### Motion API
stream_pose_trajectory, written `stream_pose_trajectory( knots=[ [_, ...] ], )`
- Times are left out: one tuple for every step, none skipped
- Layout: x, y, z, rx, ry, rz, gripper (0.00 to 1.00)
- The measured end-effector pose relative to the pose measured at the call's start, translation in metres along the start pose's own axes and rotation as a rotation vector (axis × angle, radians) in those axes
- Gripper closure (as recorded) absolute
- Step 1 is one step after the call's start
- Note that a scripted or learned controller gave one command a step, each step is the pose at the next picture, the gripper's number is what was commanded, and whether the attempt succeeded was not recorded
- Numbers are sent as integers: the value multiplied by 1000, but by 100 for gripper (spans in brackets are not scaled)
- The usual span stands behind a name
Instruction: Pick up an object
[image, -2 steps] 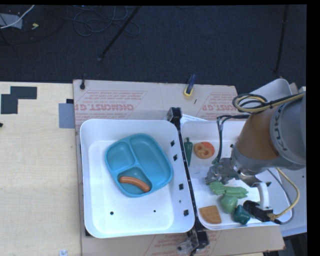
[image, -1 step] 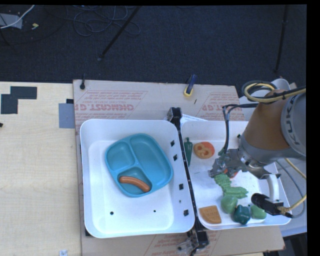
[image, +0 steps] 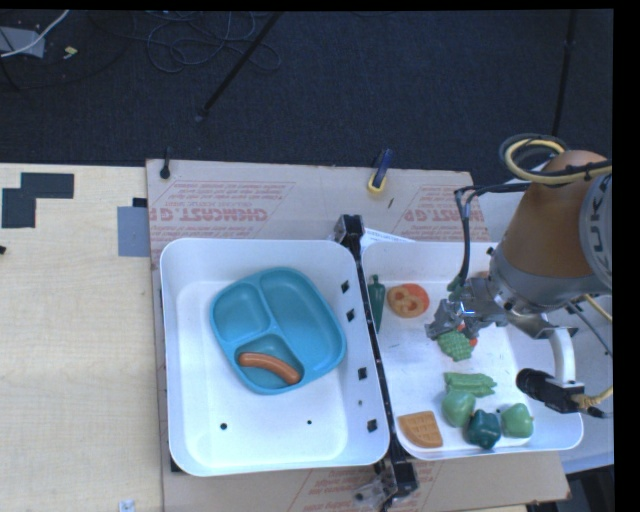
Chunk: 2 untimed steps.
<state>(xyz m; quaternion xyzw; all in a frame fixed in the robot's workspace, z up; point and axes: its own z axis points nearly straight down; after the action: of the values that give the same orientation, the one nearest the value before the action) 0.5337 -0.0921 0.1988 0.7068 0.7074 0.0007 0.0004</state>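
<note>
The gripper (image: 452, 322) is hanging low in the right bin (image: 420, 270), just above a green waffle-textured toy (image: 458, 346); whether its jaws are wide or closed cannot be told. In the left bin (image: 190, 420), a sausage (image: 268, 367) is lying on a blue divided plate (image: 300, 310).

The single camera sat fixed above the bench (image: 70, 330) and looked down at a slant, far enough back to take in both white bins: the left bin (image: 190, 420) and the right bin (image: 410, 385). The dark floor (image: 300, 90) beyond the bench's far edge lay along the top, and the arm (image: 550, 235) came in at the right edge.
</note>
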Motion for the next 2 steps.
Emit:
stream_pose_trajectory(
  knots=[
    [-1, 1, -30, 1, 0, -1, 100],
    [13, -48, -38, 7, 1, 4, 100]
  ],
)
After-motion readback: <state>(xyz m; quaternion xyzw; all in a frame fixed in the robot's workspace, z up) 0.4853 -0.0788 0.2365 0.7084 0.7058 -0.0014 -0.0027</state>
